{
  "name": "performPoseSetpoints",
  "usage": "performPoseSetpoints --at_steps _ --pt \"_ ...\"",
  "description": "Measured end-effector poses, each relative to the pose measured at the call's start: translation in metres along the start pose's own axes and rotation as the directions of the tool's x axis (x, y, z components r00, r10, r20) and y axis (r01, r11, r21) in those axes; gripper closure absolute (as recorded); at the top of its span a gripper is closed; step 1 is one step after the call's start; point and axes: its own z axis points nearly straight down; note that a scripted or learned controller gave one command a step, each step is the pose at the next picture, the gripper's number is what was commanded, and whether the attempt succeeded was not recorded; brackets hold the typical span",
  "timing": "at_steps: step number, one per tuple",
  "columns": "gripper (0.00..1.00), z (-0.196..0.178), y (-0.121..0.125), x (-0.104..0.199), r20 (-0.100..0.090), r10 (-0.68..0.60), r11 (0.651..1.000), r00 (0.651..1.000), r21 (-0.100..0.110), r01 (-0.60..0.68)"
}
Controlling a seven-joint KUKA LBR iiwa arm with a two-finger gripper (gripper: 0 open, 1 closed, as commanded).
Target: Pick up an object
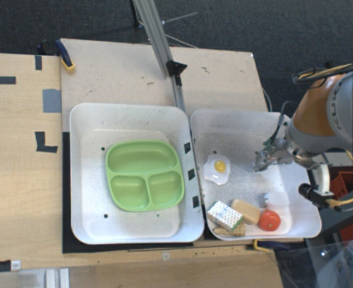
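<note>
Scanning left to right: the left white shallow plastic bin (80, 161) sits at frame centre-left, and a lime-green three-compartment plastic tray (144, 174) is laid flat in its middle, compartments up. Nothing is seen in the tray, so it is judged a drop-off spot, not a pick target.

The right white shallow plastic bin (236, 125) is butted against the left one, walls touching. Candidate objects are grouped in its lower part. A white toy fried egg with a yellow yolk (217, 168) lies flat near the bin's left wall, apart from the rest. Toward the lower edge, a small green-and-white patterned box (225, 215) is tilted against the front wall. A tan block, wedge-like (246, 210), is just beside the box, probably touching. A red round toy, tomato-like (269, 221), is next to the tan block, lower right of the bin. The clustering is judged to make clean picks harder there; the egg is the most isolated.

The grey two-finger gripper (265, 159) is seen at the bin's mid-right, reached in from the frame's right, low over bare bin floor, well apart from the egg and above the cluster in the frame. Whether the claw is open or closed cannot be told; the tip is too small and dark. Nothing is seen held, so the pick is judged not yet made.
</note>
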Motion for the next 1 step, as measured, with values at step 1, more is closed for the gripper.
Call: performPoseSetpoints --at_steps 1 --pt "1.00 -0.0435 0.0053 0.0025 0.001 0.000 1.000 1.000 -0.004 0.000"
